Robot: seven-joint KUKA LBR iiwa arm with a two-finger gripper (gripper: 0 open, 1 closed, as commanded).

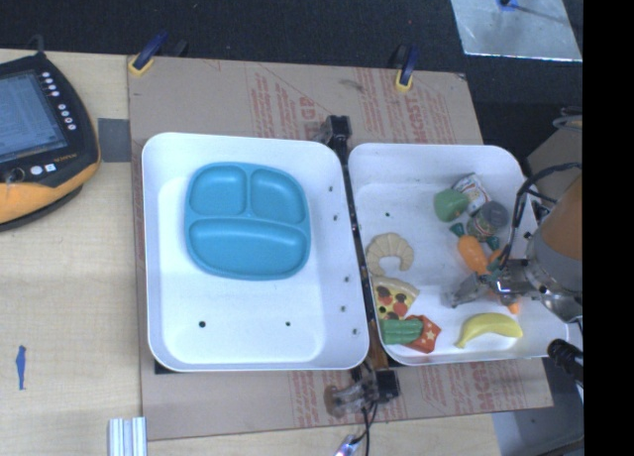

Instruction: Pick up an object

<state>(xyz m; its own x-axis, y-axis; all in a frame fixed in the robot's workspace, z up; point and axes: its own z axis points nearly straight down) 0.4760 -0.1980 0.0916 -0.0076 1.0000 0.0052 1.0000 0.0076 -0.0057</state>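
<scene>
Claw low in the right white bin (436,162)
Your gripper (482,288), fingers spread and empty, sits just above the yellow plastic banana (488,329); centre over it before you close.

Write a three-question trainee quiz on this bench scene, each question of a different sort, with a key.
1. True or false: the blue three-compartment plastic plate lies in the left white bin.
2. Multiple choice: the yellow toy banana lies in the right white bin near its
A. far left corner
B. near right corner
C. far right corner
3. Fill in: the beige toy croissant lies just above the toy ______ slice by the bin's left wall.

Key: 1 true; 2 B; 3 pizza. The grey two-finger gripper sits low in the right bin, between the orange toy carrot and the banana.
</scene>
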